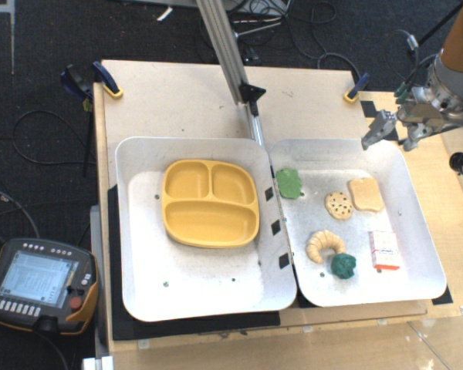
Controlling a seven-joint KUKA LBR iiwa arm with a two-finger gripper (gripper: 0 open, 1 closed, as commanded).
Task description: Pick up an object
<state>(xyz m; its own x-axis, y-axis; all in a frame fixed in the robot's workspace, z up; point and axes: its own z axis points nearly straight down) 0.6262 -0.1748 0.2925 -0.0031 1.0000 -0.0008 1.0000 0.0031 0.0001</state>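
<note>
- yellow divided tray (211, 203): three compartments, lying flat and upright in the left bin (139, 284), near its middle
- green leafy piece (288, 183): lies at the left edge of the right bin (417, 276), close to the divide
- round spotted cookie (339, 205): flat, just left of the toast slice
- tan toast slice (365, 193): flat, toward the bin's far side
- pale croissant (325, 244): curved, touching the dark green lump (343, 265) at its lower right
- small white and red carton (384, 250): lying flat, right of the croissant
</note>
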